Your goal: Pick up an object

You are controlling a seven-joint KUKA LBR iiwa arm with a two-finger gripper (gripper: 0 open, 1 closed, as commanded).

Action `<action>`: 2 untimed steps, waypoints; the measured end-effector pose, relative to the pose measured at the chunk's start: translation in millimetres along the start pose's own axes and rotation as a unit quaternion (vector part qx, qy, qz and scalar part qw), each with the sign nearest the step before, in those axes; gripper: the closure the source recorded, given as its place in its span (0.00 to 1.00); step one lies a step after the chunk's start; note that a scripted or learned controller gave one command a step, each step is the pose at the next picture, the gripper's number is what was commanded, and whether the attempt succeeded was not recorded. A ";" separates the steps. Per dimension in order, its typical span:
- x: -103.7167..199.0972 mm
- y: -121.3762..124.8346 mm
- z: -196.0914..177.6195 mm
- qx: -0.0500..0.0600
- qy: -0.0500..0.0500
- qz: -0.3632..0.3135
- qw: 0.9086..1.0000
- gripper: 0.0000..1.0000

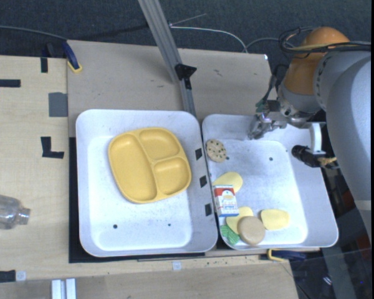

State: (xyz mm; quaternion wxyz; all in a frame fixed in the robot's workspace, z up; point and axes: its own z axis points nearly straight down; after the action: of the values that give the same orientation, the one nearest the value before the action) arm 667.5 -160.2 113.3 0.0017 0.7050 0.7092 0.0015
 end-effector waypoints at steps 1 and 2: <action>42.9 7.2 20.1 0.009 -0.004 0.006 1.000 1.00; -30.1 9.9 28.0 0.020 0.017 0.000 1.000 1.00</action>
State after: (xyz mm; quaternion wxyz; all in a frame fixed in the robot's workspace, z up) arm 677.7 -190.3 85.3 -0.0240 0.7048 0.7090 -0.0005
